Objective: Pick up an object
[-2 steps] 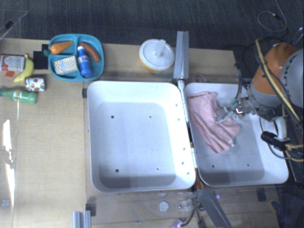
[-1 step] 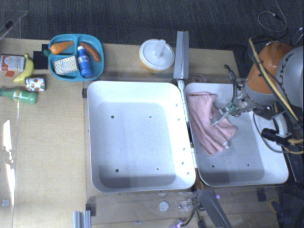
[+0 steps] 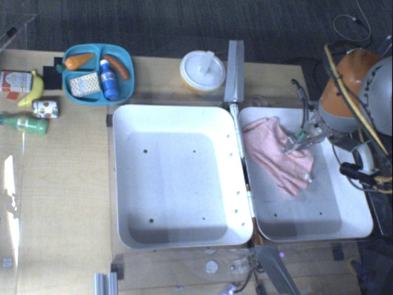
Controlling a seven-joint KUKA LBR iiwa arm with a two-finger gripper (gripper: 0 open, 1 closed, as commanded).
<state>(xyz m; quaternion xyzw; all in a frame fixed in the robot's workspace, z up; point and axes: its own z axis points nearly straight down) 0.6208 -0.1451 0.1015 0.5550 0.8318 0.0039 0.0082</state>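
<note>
A: In the right bin (image 3: 319, 223), upper-left part: one pink cloth (image 3: 276, 155). Crumpled, soft folds, widest at the top near the bin's back wall, narrowing toward a lower corner that points to the bin's middle.

B: Position against the divider?

A: Left edge of the cloth lies just beside the wall shared with the left bin (image 3: 175, 177). It does not cross it.

B: Gripper?

A: Gripper (image 3: 299, 141) sits at the cloth's right edge, reaching in from the right below the orange band (image 3: 344, 85). Its tip touches or overlaps the fabric where the folds bunch up.

B: Open, closed, holding?

A: Cannot tell. The tip is small and dark against the folds; whether fabric is pinched is not resolvable. The cloth rests on the bin floor.

B: Surroundings?

A: Bench (image 3: 55, 195) to the left carries a blue divided tray (image 3: 126, 72) with toy food, a banana (image 3: 32, 90), a small can (image 3: 45, 109), a green bottle (image 3: 24, 124). A white lidded cup (image 3: 202, 70) stands behind the bins.
</note>
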